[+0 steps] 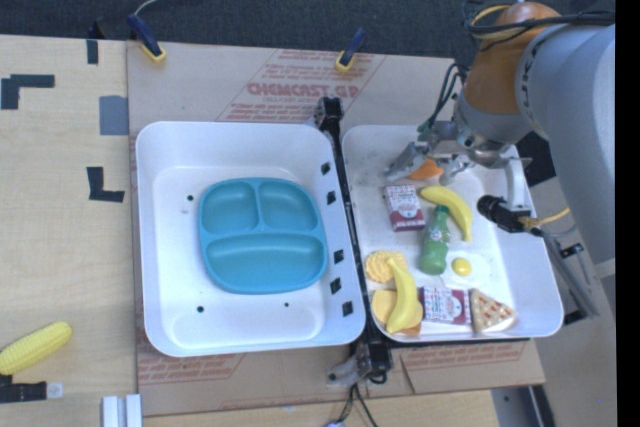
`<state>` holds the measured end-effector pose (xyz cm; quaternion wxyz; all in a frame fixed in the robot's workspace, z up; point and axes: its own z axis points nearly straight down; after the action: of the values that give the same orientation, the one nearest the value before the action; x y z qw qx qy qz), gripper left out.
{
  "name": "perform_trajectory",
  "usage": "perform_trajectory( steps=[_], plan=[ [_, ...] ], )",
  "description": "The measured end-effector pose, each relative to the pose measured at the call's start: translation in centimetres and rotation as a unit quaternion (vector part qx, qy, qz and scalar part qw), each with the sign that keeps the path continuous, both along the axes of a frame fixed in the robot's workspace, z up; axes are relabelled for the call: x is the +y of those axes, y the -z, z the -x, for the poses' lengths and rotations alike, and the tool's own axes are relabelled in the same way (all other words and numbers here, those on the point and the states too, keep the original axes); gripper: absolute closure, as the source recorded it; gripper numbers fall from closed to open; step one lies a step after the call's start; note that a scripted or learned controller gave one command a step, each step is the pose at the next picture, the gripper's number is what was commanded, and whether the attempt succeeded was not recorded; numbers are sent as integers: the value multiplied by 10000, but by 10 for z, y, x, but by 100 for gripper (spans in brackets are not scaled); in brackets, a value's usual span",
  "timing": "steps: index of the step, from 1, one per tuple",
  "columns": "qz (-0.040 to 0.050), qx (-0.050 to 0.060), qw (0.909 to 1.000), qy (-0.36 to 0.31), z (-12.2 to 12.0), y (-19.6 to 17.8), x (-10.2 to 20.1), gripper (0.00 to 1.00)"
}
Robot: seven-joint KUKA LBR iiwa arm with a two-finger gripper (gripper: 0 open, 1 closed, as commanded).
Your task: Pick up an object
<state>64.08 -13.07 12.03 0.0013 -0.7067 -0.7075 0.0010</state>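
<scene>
My gripper hangs low over the far part of the right bin, its fingers spread open. A small orange object lies just under and between them; whether they touch it cannot be told. Close in front lie a maroon and white carton, a yellow banana and a green bottle. Nearer the front of that bin are a fried egg, a round yellow waffle, a second banana, another carton and a pizza slice.
The left bin holds a blue divided plate. A yellow corn cob lies on the bench at the front left. The arm's grey body and orange band fill the upper right. Clamps hold the cardboard at the back.
</scene>
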Motion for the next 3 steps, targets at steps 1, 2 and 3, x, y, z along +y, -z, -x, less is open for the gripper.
perform_trajectory(
  steps=[1,2,3],
  plan=[
    [5,-20,10000,5,73,34,-8,0],
    [9,-40,10000,-2,12,34,2,0],
    [4,82,10000,14,-24,36,17,0]
  ],
)
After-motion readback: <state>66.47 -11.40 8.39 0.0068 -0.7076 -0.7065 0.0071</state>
